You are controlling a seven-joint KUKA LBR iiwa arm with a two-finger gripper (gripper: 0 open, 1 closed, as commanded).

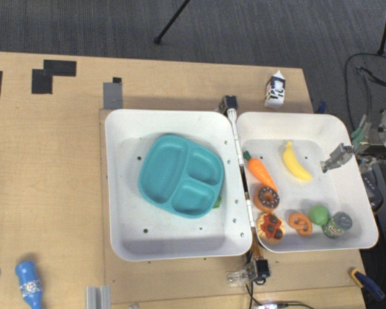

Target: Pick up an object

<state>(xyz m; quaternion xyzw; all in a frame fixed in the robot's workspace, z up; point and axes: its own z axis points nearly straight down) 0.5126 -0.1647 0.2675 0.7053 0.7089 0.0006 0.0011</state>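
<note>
Gripper poised at the right bin's far right edge, nothing picked yet.

The gripper [338, 157] hangs over the right bin [321, 124] with its fingers apart and nothing between them, apparently set up for a descent. The banana [295, 163], the closest toy and the likely target, lies just left of it, its long axis running from far-left to near-right. The carrot [258, 168], donut [267, 198], pretzel [301, 223] and green ball [319, 214] crowd the near side; a teal plate [180, 176] fills the left bin [122, 185].

I'm seeing the tan desk [45, 172] carrying two white bins side by side, left bin [116, 237] and right bin [328, 124], a small milk carton [276, 89] standing behind them, and a blue bottle [28, 284] lying at the front left.
</note>
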